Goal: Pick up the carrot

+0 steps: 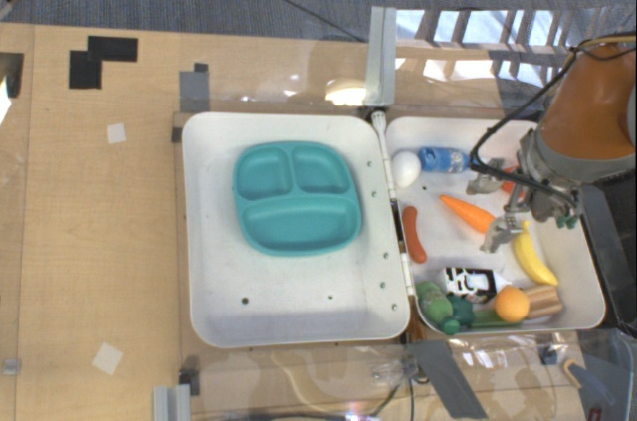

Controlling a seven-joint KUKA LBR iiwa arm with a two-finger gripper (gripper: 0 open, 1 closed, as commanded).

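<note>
Claw position: we find it low over the right bin, hanging from the grey wrist under the orange band of the arm. How far its fingers stand apart we cannot tell, as the wrist body hides most of them; we see nothing between them.

Carrot: it lies on the bin floor just to the left of the claw, tilted, with its thick end nearest the claw tip. Whether the tip touches it we cannot tell. It is not lifted.

Other items noted in the same bin:
- a banana just below and to the right of the claw;
- an orange ball and a tan cylinder further below;
- a black-and-white object below and slightly left;
- green items in the lower left corner, well below the claw;
- a red sausage-shaped piece to the left, beyond the carrot, by the bin wall;
- a white egg and a blue-labelled bottle above and to the left.

Left bin: well to the left of the claw, it holds a teal divided plate.
</note>
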